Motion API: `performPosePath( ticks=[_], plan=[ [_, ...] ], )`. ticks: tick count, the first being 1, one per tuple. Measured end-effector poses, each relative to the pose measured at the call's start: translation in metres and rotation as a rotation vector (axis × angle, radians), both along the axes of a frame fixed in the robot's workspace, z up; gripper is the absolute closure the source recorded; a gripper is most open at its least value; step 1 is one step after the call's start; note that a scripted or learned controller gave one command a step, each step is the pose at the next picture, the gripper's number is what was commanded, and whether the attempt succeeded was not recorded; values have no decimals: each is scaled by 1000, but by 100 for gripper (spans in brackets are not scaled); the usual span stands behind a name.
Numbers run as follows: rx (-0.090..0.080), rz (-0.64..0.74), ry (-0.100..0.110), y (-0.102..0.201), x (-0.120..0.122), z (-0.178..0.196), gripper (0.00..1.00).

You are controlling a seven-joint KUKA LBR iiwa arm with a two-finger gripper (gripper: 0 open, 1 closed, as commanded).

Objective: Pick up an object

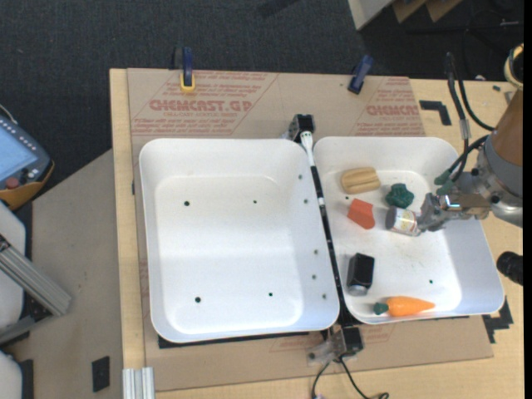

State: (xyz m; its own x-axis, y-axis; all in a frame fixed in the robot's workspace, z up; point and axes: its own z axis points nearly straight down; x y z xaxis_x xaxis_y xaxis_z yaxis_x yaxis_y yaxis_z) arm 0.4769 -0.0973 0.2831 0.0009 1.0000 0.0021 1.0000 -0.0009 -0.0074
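Observation:
The right bin (465, 260) holds several small objects. A tan wooden block (360, 179) lies near its back, a dark green lump (400, 195) to its right. An orange-red block (361, 214) sits in the middle, a black box (359, 273) toward the front, and an orange carrot (405, 307) along the front wall. A small grey and yellowish object (402, 221) lies just left of my gripper (431, 214). The gripper reaches in from the right, low over the bin floor, its tip touching or nearly touching that object.
The left bin (166, 248) lies beside the right one, a black divider strip (320, 214) between them. Both rest on a cardboard sheet (249, 98) held by clamps at the back. Cables hang at the far right.

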Motion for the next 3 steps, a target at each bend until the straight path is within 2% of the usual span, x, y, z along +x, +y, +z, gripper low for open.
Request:
performPosePath(
  ticks=[1, 2, 3],
  plan=[
    [-2, 7, -20, 39, 4, 96, 100],
    [0, 9, -5, 103, 3, 87, 100],
    [0, 8, -12, 158, 3, 109, 100]
  ],
)
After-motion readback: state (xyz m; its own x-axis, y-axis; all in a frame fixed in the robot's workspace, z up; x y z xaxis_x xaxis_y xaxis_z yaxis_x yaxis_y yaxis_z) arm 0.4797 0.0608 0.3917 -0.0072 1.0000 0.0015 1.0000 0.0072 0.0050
